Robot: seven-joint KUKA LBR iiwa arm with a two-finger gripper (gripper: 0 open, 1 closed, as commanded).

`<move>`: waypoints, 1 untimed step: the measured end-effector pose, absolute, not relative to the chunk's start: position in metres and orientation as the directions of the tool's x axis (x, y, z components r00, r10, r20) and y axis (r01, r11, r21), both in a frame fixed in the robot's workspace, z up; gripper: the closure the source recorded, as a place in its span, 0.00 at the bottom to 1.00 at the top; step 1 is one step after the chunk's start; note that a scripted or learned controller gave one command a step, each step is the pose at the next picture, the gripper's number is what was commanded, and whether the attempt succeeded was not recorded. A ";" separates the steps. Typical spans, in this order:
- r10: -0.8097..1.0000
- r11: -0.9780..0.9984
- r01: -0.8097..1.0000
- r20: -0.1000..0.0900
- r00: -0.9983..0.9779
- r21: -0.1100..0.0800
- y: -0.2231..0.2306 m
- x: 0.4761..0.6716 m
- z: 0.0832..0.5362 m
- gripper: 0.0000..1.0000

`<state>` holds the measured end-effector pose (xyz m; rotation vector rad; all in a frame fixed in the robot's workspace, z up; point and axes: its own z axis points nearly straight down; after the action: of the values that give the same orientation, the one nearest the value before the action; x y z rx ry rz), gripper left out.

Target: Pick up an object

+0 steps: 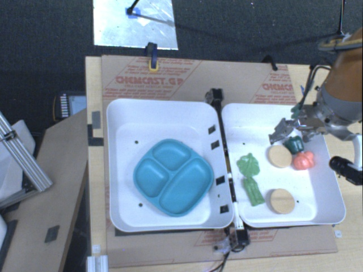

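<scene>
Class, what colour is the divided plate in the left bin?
Blue, the divided plastic plate; camera view shows it.

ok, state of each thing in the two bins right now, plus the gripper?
blue tray: flat in left bin, compartments bare
green toy: lying in right bin
upper wooden disc: flat, by pink piece
lower wooden disc: flat, alone
pink piece: on bin floor
dark green piece: under gripper
gripper: low over right bin

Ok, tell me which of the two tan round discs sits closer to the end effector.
The upper tan disc, beside the pink object, sits just below the end effector. The other tan disc lies nearer the bin's front edge.
</scene>
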<state>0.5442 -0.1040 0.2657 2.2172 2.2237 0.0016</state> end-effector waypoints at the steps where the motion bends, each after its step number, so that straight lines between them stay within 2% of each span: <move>1: 1.000 0.001 1.000 0.001 -0.001 -0.004 -0.102 0.546 0.203 0.00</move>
<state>0.5457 -0.1020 0.2029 2.2219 2.2251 -0.0034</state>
